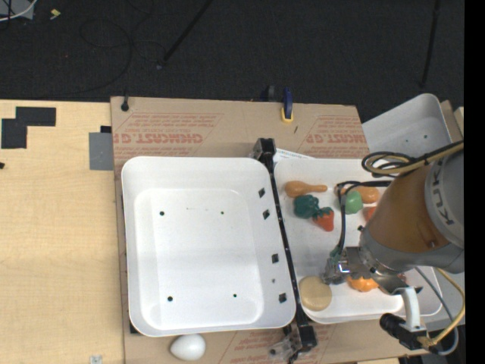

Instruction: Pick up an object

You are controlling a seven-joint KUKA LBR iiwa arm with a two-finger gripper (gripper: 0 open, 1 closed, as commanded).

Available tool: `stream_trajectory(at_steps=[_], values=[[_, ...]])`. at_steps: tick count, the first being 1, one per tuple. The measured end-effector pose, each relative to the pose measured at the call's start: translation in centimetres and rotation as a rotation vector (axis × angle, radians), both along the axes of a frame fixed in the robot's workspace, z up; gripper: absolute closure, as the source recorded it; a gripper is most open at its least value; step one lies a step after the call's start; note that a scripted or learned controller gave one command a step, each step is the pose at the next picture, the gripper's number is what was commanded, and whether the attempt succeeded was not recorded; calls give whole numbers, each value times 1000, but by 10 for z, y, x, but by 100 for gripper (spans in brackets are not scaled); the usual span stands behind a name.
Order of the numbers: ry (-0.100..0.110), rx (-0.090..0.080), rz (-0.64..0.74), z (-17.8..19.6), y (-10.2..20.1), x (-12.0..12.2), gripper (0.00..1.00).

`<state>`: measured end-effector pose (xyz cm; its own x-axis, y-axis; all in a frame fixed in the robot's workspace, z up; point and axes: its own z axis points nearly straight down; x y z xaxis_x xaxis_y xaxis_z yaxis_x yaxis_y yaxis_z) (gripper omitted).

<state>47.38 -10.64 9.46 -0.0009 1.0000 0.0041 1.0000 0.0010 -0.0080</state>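
My gripper point(338, 268) is low in the right bin point(305, 245), near its front, under the grey and orange arm point(413, 218). A tan round object point(315, 293) lies just front-left of it, and a small orange object point(363, 283) peeks out just to its right, partly hidden by the wrist. Further back in the bin lie a tan drumstick-shaped piece point(304, 189), a teal object point(307, 205), a red piece point(326, 219), a green ball point(352, 201) and an orange piece point(370, 195). The arm hides the bin's right part.
The left bin point(130, 203) stands beside the right one, with a black divider point(274, 218) between them. A white egg-shaped object point(187, 347) lies on the cardboard in front of the left bin. A white tray point(413, 131) sits at the back right.
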Motion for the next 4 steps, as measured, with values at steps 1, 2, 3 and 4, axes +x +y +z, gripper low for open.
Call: stream_trajectory(at_steps=[1,2,3,4], values=[[-24,-9,-1,309,-37,3,100],[10,1,0,126,25,0,100],[1,0,5,99,90,5,100],[1,-6,-8,5,0,14,100]])
